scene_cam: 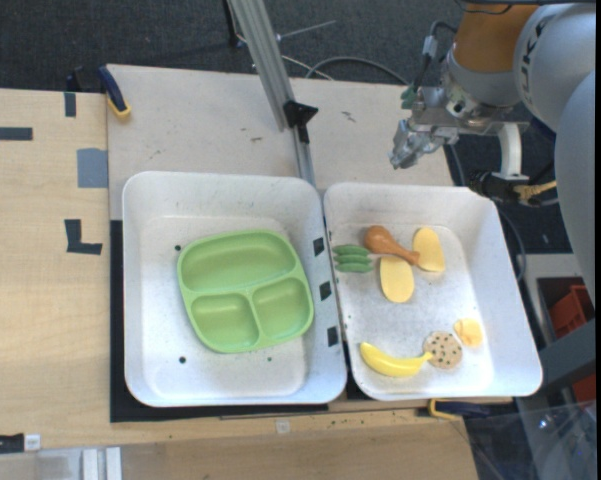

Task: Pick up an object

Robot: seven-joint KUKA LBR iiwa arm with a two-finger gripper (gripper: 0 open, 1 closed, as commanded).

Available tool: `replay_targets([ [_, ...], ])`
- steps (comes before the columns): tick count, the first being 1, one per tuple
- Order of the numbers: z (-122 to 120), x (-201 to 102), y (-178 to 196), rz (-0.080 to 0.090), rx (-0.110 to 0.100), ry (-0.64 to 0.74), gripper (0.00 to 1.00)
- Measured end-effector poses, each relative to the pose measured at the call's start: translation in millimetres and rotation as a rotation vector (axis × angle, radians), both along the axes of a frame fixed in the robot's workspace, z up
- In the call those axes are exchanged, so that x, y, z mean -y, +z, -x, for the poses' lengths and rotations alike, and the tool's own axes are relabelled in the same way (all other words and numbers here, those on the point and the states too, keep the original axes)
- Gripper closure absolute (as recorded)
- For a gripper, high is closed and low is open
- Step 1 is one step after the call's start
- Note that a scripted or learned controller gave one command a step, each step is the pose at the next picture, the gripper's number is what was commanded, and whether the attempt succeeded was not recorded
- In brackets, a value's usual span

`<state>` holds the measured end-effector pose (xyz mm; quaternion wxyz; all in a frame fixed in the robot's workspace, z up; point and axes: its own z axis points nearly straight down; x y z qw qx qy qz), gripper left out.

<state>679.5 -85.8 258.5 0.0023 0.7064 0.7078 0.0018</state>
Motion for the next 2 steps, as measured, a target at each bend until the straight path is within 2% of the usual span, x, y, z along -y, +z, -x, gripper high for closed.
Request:
replay_targets([
  [1, 27.9, -46.7, -15.6, -0.002, -0.010, 0.003, 1.00],
  [2, 50.6, -91.7, -28.5, -0.002, -0.010, 0.003, 1.00],
])
